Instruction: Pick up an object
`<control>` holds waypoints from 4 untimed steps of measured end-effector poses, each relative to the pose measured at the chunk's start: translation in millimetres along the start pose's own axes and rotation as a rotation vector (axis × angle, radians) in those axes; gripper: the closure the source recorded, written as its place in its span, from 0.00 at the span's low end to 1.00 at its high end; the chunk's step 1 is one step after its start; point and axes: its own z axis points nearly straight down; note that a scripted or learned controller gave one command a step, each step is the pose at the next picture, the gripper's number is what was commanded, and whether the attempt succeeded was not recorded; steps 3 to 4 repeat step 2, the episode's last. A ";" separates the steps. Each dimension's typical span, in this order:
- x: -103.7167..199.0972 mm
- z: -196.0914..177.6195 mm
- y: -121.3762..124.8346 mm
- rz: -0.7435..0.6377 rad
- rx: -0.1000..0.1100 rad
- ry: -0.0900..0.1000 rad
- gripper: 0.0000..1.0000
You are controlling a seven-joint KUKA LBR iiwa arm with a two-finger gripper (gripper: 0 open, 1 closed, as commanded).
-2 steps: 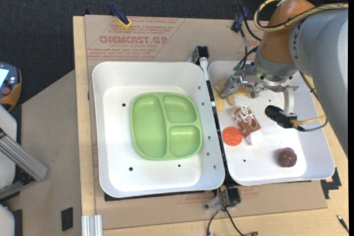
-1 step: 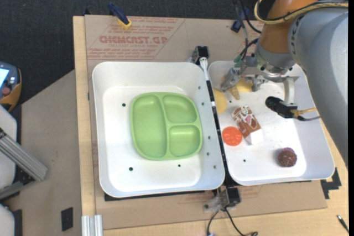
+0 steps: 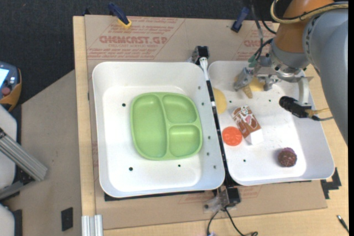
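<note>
My gripper (image 3: 253, 80) is low over the far part of the right bin (image 3: 315, 146), on the grey arm with the orange band (image 3: 296, 14) that comes in from the upper right. A small yellow piece (image 3: 255, 88) lies right under it, partly hidden. Loose in the same bin are a pale yellow object (image 3: 220, 100) by the left wall, a brown and white packet (image 3: 246, 121), an orange round piece (image 3: 232, 136) and a dark red ball (image 3: 287, 157) near the front right.
The left bin (image 3: 110, 119) holds a green divided plate (image 3: 166, 125). A black clip (image 3: 201, 54) sits where the bins meet at the back. A black cable part (image 3: 293, 105) hangs beside the arm. Blue clamps (image 3: 119, 14) hold the cardboard base.
</note>
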 end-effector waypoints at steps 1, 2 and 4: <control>1.6 -11.5 1.2 -0.002 -0.004 -0.002 1.00; 70.8 -155.9 3.8 -0.010 -0.018 0.002 1.00; 70.8 -155.9 3.8 -0.010 -0.018 0.002 1.00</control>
